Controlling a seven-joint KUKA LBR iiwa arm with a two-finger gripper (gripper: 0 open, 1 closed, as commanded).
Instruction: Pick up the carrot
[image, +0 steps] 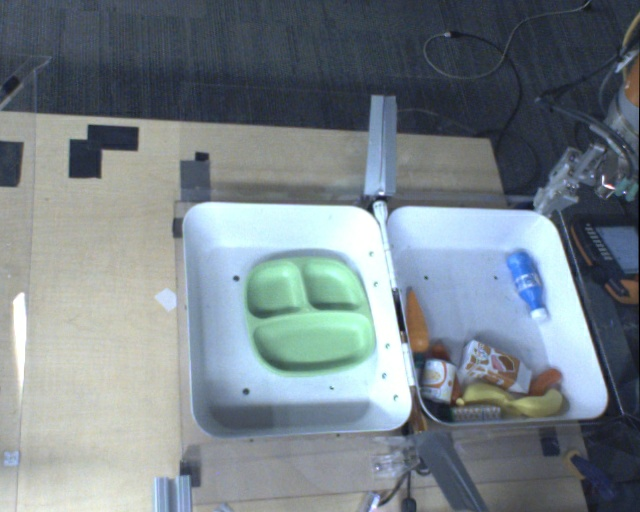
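the carrot (416, 322) lies in the right bin (470, 230), pressed close along that bin's left wall at about nine o'clock of the bin, long axis running roughly twelve to six, its narrow end toward twelve. just below it, toward six, sits a small can (436, 378), and from there a crowd runs along the bin's near edge toward five o'clock: a printed packet (492, 365), a banana (515, 404) and a reddish-brown piece (546, 380). a blue bottle (525, 282) lies well apart at about two o'clock. the left bin (215, 300) holds a green divided tray (308, 312). the gripper (572, 176) hangs high at the picture's two o'clock, outside the bin's far right corner and well apart from the carrot; how wide it stands cannot be told at this size and blur. the step in hand looks like the approach, with nothing grasped yet. to do it well, the arm likely has to travel toward eight o'clock across the bin, turn the wrist so the closing line crosses the carrot's short axis, and come down near the carrot's middle or upper part, away from the can. the wall is the main risk: one finger probably has little room between carrot and wall, so a slightly offset or angled descent may be needed, or a nudge toward three o'clock first.
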